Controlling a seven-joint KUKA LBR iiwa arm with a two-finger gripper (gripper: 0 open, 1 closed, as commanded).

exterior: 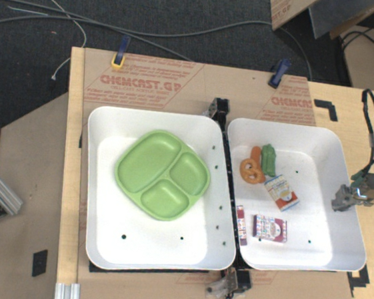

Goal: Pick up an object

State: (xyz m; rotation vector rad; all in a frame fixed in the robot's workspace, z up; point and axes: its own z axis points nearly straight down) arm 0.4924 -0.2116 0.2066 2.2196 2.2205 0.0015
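The right bin (336, 253) holds several small things. A brown pretzel (251, 171) lies beside an orange piece (256, 153) and a green piece (268, 159) at the back left. A small white and red carton (281, 192) sits in the middle, and a pink and white box (270, 228) lies nearer the front. A thin red packet (240, 224) rests against the bin's left wall. A grey metal gripper (344, 199) sits low at the right bin's right rim, apart from all these things, with nothing seen in it.
The left bin (96, 236) holds a green divided plate (163, 174). Cables (372, 126) hang at the right above the gripper. Blue clamps (120, 55) pin cardboard behind the bins.
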